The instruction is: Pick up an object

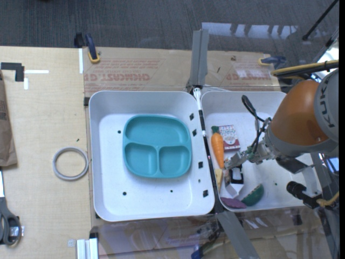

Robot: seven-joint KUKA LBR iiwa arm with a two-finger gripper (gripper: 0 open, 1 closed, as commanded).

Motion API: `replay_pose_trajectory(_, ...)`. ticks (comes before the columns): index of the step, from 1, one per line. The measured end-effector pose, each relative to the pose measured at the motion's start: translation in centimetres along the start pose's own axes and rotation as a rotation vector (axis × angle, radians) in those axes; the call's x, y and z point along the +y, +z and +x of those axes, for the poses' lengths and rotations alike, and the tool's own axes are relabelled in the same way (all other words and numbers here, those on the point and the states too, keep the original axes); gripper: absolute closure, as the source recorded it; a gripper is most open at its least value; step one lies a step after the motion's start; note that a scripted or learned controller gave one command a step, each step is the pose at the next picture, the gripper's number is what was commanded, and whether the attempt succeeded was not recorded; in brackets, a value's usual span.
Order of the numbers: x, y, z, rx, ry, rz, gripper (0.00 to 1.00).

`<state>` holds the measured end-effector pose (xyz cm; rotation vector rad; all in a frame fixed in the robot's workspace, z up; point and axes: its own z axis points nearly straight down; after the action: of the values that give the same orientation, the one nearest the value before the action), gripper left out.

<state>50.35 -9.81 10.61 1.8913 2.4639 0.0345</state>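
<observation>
Low in the right bin (280,201), nearest of all: purple scrap (233,202) touching green piece (253,194). Just above, gripper (235,172) at the end of the arm (299,123), pointed down toward the bin floor; spread of the pincer impossible to tell, nothing visibly held. Beside it, toward the divider: orange carrot (218,148), lying lengthwise, with small red and white box (229,137) alongside. Across in the left bin (102,161): teal divided plate (158,146). Farther left on the bench (43,123): grey ring (70,163).

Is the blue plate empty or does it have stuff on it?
Empty. All three sections of the blue plate show bare teal; it lies flat in the left bin.
</observation>
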Motion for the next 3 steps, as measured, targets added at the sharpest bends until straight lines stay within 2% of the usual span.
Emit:
replay_pose_trajectory(1, 3.3, 0.2, -1.4, 0.013, -0.152, 0.019, 0.00)
replay_pose_trajectory(2, 5.9, 0.3, -1.8, 0.009, -0.099, 0.019, 0.00)
replay_pose_trajectory(3, 10.8, 0.5, -4.5, 0.014, -0.614, 0.014, 0.00)
